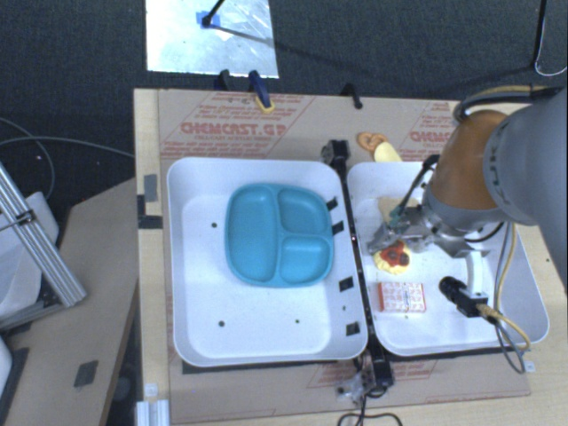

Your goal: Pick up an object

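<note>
Seemingly at the reaching step, the gripper hangs low in the right bin just over a small red and yellow toy, whether clenched or released I cannot tell, so the next move calls for a sure grasp, then a lift.

Two bins sit side by side on the table; the left bin holds a divided plate near its middle; in the right bin, a small toy lies near the left wall with a flat card just in front of it; the gripper hangs over the toy; another object lies at the bin's far edge.
</note>
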`<state>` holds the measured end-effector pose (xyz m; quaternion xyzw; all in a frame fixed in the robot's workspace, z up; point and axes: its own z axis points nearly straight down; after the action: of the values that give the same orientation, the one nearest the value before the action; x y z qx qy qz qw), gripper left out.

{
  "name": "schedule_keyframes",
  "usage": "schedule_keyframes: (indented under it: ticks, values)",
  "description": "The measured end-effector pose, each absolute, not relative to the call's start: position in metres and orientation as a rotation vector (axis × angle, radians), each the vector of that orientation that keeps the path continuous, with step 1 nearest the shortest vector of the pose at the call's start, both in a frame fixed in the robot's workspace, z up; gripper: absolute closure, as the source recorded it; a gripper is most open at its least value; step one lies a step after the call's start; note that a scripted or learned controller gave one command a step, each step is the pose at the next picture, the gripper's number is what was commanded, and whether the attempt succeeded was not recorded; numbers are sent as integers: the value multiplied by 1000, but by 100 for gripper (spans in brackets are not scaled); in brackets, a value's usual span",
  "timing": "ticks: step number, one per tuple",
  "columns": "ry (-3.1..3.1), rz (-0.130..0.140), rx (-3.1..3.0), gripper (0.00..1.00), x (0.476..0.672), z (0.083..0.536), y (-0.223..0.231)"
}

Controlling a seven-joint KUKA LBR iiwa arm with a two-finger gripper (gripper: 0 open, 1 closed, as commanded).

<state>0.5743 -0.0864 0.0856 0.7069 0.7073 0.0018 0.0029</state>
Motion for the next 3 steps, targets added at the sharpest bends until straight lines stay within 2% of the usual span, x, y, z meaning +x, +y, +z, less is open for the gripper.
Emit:
schedule_keyframes:
  ticks: [1, 2, 3]
  values:
    - [2221, 4, 2214, 0, 585, 87, -84]
    - [2217, 9, 2211, 100, 586, 99, -84]
    - [2219, 17, 2211, 100, 574, 89, -92]
